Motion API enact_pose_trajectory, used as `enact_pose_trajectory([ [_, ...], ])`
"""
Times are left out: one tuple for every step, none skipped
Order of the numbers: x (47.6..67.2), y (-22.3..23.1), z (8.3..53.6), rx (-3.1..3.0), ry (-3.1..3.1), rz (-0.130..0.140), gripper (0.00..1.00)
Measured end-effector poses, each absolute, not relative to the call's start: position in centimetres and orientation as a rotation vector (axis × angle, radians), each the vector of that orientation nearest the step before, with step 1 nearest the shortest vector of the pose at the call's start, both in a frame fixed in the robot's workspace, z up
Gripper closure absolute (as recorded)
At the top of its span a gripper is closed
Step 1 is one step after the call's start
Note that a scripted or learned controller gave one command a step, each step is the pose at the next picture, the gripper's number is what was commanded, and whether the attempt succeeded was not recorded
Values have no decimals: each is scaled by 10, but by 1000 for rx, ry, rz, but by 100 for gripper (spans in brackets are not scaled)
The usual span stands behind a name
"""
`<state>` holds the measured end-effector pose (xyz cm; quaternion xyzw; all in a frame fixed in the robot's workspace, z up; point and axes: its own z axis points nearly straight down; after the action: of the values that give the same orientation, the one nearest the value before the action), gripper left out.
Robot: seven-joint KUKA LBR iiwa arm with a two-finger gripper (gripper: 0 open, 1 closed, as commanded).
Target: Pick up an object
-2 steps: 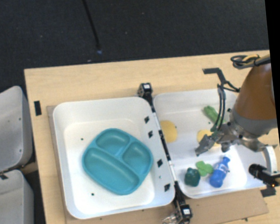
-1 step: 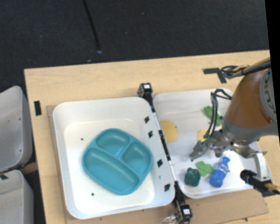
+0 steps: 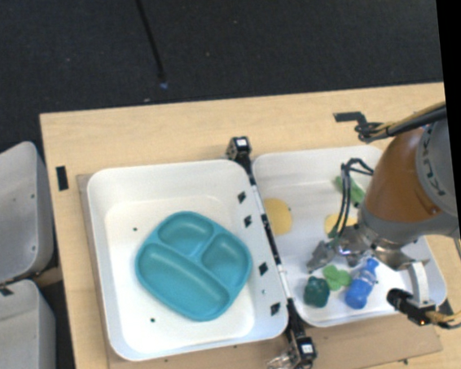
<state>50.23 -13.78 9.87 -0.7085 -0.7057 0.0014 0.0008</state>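
Where the claw (image 3: 329, 253) hangs, green piece (image 3: 335, 275) and blue bottle (image 3: 359, 286) crowd close.

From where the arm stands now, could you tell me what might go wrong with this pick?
1. The hand is low over a tight cluster: the dark green piece, light green piece and blue piece lie close together, so it may nudge them or catch two.
2. They sit near the right bin's front wall, which could block a clean grip.
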Motion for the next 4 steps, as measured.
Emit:
enact_pose_trajectory([
  [504,-138,111,-2236,-2211,-3,100],
  [501,-141,174,-2229,-2222,-5,100],
  [508,-141,218,-2223,-2229,-6,100],
  [509,-142,242,-2219,-2229,-4,100],
])
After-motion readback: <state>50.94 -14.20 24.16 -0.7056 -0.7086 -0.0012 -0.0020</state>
